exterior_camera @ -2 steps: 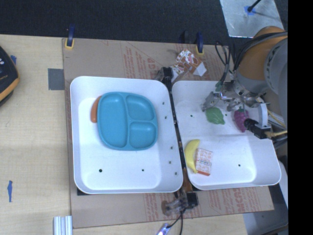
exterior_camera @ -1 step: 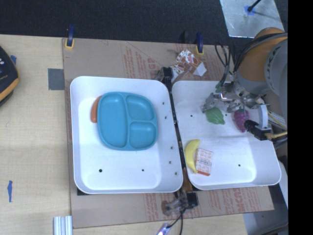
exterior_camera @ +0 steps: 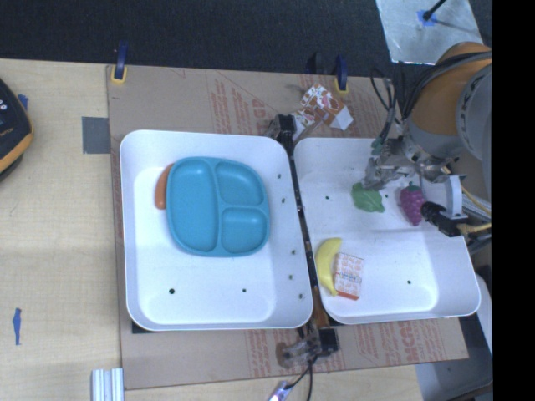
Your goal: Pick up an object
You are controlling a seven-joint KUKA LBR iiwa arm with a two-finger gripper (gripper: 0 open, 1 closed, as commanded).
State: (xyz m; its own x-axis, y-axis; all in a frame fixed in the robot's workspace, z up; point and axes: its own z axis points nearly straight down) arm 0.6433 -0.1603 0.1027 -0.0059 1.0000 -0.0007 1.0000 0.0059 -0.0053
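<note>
Right bin [exterior_camera: 435,295], banana [exterior_camera: 327,261], green toy [exterior_camera: 366,197]

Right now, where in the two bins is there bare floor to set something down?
Left bin: bare along the front, below the blue divided plate. Right bin: bare at the front right, beside the packet and banana. Crowded at the back right, where the gripper hangs over the green item and purple grapes.

Light wooden bench top [exterior_camera: 50,249] under a brown printed cardboard sheet [exterior_camera: 209,98], blue clamps [exterior_camera: 120,57] pinning its far edge. Dark carpeted floor [exterior_camera: 209,11] beyond. Grey tape patch [exterior_camera: 96,134] on wood, yellow-black device [exterior_camera: 12,132] at left edge.
</note>
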